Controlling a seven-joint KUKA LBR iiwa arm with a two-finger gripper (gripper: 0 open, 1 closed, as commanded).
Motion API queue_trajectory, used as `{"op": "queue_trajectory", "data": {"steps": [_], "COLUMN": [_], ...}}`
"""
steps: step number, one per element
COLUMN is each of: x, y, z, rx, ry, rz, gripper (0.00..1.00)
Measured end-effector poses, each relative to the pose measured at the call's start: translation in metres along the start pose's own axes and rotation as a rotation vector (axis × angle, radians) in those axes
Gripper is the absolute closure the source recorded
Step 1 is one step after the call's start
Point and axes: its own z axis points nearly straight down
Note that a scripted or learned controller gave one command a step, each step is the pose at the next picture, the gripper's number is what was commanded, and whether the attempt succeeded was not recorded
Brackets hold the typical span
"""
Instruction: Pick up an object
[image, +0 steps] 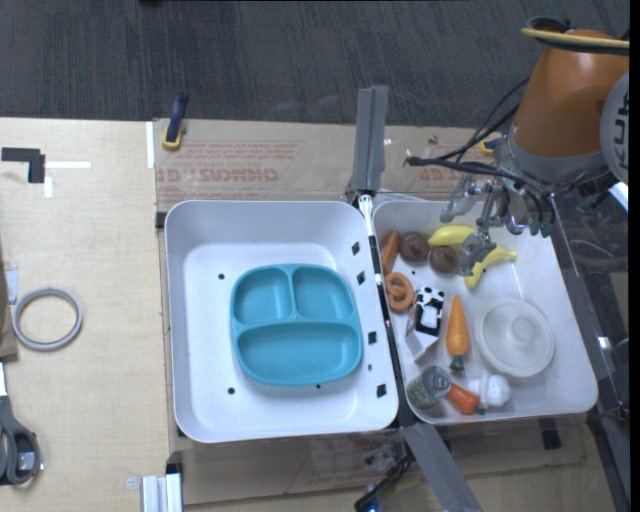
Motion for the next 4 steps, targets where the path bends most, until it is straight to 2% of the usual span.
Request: {"op": "queue_trajectory", "data": {"steps": [1, 2, 3, 4], "x": [0.018, 0.016, 0.012, 0.084], "y": [-0.059, -0.058, -0.105, -0.114], "z": [0.104, 0.093, 0.102, 0.102], "rx": [0.000, 0.002, 0.000, 0.000], "ry": [0.000, -0.006, -0.003, -0.003], "rz": [0.088, 0.083, -0.247, -0.074], "gripper": [0.00, 1.00, 1.00, 1.00]}}
